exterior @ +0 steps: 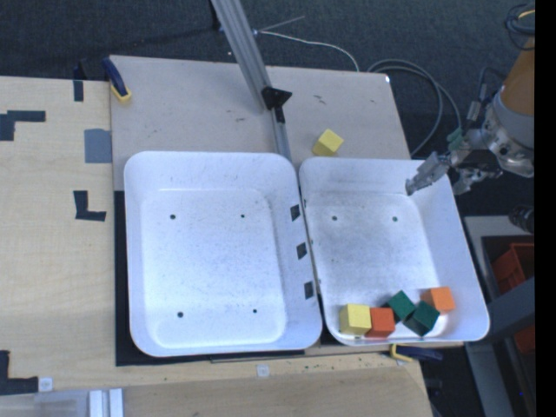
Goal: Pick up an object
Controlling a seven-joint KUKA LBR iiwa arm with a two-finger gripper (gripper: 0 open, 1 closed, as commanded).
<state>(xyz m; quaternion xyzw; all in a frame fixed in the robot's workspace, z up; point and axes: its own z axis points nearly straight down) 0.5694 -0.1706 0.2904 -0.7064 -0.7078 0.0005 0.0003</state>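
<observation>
I have the jaws (427, 177) hanging over the far right rim of the right bin (365, 233), nothing between them, though I cannot tell whether they are parted or closed. The candidates sit well below them, huddled in the bin's near corner, likely slid together there: a yellow block (354, 318), an orange block (380, 321), two green blocks (412, 311) and a second orange one (441, 299). Another yellow cube (327, 142) lies on the surface off to their left, outside both bins.

Grey arm (508, 137), orange band (521, 81)
</observation>
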